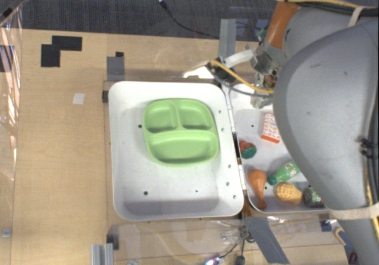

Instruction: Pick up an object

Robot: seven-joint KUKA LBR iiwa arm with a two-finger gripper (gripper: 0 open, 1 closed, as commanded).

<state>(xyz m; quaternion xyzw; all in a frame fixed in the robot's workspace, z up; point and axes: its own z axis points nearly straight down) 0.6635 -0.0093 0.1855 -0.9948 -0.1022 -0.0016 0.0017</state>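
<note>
Beside the green tray (180, 131), small toys lie crowded in the right bin (251, 117). One free-standing toy, such as the orange drumstick (257, 184), should be chosen. The tool's state cannot be told.

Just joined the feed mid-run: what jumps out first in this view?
The bulky grey arm dominates the right side, looming over the right bin. Next, the bright green divided plate sits alone in the left bin. Small toy foods, including a drumstick and corn, cluster at the right bin's near end.
</note>
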